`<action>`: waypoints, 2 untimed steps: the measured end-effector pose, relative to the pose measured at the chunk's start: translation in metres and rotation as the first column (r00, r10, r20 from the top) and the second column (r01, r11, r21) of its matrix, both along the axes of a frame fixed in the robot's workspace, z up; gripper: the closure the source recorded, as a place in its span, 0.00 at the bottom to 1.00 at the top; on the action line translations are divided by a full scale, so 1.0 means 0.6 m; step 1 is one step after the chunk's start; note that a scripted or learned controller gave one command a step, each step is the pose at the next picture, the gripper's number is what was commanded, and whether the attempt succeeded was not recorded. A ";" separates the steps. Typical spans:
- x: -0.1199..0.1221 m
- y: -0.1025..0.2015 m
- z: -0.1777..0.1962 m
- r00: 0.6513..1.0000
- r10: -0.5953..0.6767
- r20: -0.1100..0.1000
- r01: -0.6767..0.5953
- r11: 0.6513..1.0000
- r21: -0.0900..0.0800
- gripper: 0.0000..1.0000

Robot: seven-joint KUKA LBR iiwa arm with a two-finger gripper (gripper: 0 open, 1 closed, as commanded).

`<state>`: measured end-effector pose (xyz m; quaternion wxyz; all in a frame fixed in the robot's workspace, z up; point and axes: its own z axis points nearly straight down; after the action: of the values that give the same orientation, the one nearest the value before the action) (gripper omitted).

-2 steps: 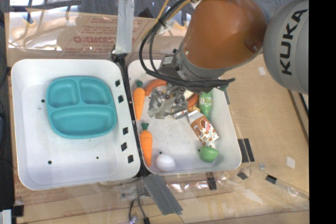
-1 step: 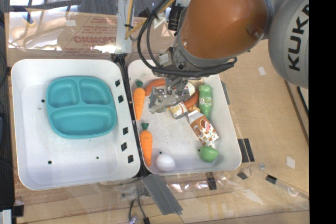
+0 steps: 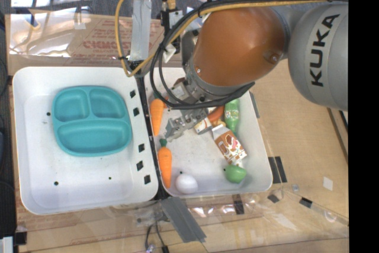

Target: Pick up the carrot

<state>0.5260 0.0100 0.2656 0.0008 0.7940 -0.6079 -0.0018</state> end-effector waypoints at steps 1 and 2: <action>-0.048 -0.035 -0.076 0.951 0.310 -0.001 -0.310 0.951 0.001 1.00; -0.045 0.053 -0.125 0.829 0.559 -0.002 -0.559 0.829 0.002 1.00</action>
<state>0.4988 0.0416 0.1906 0.0014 0.9370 -0.3492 -0.0030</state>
